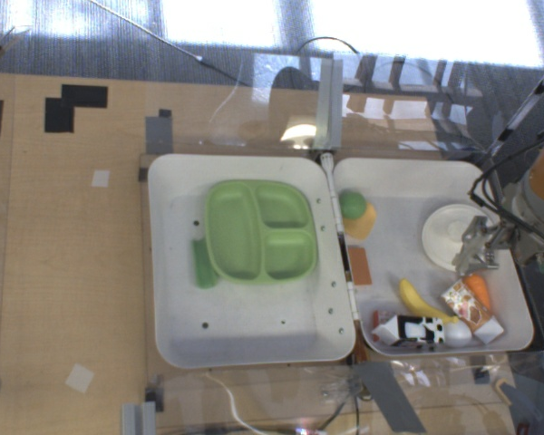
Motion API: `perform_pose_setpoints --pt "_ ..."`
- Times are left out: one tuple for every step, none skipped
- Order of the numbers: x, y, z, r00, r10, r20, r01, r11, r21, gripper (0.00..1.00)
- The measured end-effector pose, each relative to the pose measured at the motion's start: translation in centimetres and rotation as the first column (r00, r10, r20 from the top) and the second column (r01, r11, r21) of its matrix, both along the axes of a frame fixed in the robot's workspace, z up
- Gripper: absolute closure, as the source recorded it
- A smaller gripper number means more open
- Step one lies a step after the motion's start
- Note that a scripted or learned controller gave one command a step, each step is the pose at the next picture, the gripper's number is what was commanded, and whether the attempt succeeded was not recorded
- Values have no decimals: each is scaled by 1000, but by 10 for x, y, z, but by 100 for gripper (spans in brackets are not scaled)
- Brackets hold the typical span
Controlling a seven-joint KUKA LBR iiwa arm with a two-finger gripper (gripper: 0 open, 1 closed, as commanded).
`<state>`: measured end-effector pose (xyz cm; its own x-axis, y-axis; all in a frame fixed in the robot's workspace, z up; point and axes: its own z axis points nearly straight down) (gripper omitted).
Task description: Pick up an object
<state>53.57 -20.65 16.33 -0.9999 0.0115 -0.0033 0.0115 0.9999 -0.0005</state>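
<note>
On the wooden table (63, 270), left of the right bin (408, 184), I see a green divided plate (258, 229) in the left bin (177, 333). My tool (476, 252) hovers in the right bin beside a white dish (444, 229), above a carrot (478, 290); its spread I cannot tell. No legible writing.

No text, label, brand or number can be read anywhere. The small carton (465, 301) in the right bin (408, 188) carries red and white printing, and the black-and-white carton (415, 330) beside it has a cow-like pattern, but both are too small to make out.
</note>
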Motion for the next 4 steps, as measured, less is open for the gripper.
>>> perform_pose_setpoints --pt "-1 68 61 1000 10 13 -10 1000 0 100" --pt "-36 11 2 910 415 1 -415 910 -3 100" --pt "-35 12 3 909 417 3 -417 909 -4 0" --pt "-37 2 -66 954 299 7 -299 954 -6 0"
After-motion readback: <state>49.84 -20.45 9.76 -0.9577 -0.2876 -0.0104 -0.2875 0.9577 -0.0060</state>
